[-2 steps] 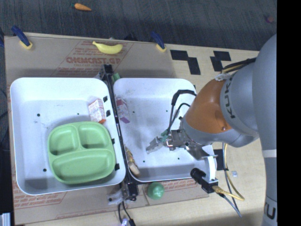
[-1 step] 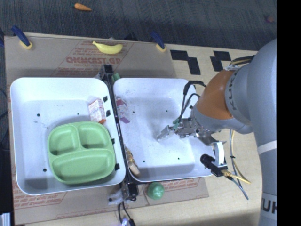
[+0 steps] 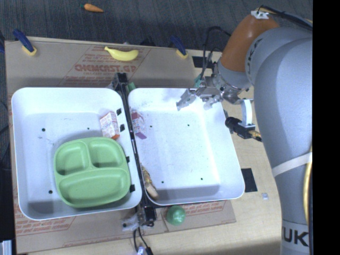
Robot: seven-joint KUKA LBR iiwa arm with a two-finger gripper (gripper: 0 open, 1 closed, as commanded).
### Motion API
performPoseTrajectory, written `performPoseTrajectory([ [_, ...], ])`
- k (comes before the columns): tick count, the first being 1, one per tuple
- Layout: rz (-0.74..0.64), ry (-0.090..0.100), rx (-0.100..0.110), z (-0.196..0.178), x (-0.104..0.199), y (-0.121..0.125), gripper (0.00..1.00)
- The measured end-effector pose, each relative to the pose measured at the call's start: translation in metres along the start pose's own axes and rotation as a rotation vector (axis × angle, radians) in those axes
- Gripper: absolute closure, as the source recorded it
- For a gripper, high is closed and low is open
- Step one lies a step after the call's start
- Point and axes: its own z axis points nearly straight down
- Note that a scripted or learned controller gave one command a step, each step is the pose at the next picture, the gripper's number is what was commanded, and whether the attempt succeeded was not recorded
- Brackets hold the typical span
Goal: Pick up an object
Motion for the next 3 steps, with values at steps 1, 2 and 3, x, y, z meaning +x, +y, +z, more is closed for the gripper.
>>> performPoseTrajectory([
  [1,0.001,0.003,0.008,0.072,-0.008,-0.069,0.00],
  [2,0.000,0.002,0.007,0.034,0.011,-0.153,0.00],
  [3,0.002,0.001,0.004,0.027,-0.015,-0.070,0.00],
])
